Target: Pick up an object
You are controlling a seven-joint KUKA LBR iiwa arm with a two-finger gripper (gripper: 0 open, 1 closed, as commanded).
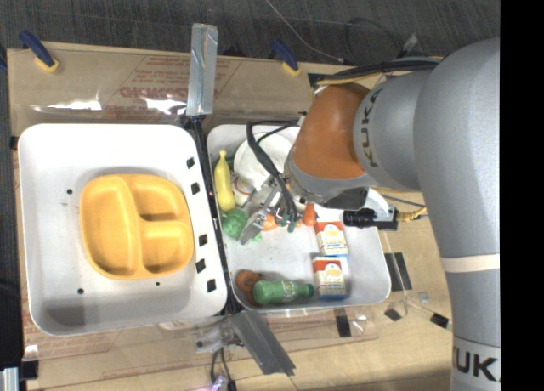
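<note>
My gripper (255, 222) reaches down into the right bin (374, 283), its tip close to a small green object (231, 225) at the bin's left side. A yellow banana (223, 181) lies upright along the left wall just above it. An orange piece (270, 223) sits right beside the gripper. A green bottle (280, 291) with a brown end lies along the bin's near edge. Two small orange-and-white cartons (331, 239) (330, 277) stand in the right part. Nothing visibly sits between the fingers.
The left bin (42, 168) holds a yellow divided tray (136, 223). A white plate (255, 155) lies at the back of the right bin, partly under the arm. The grey arm and orange band (336, 138) cover the bin's upper right.
</note>
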